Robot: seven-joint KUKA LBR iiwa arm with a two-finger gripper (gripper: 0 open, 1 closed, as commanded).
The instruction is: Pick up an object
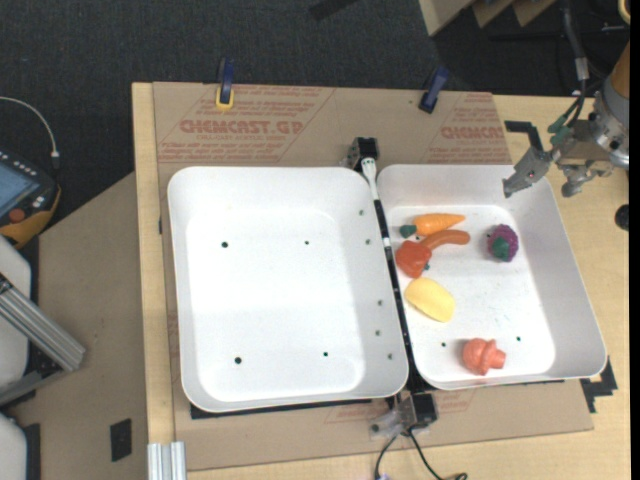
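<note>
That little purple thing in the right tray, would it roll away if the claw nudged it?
Probably. The purple toy looks rounded and bumpy, like plastic grapes, so it may wobble or roll on the smooth white bin. It looks small, likely light. The gripper hovers near the bin's upper right rim.

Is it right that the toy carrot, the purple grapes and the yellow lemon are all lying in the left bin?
Not quite. The camera view shows the toy carrot, purple grapes and yellow lemon all lying in the right bin, not the left bin.
</note>
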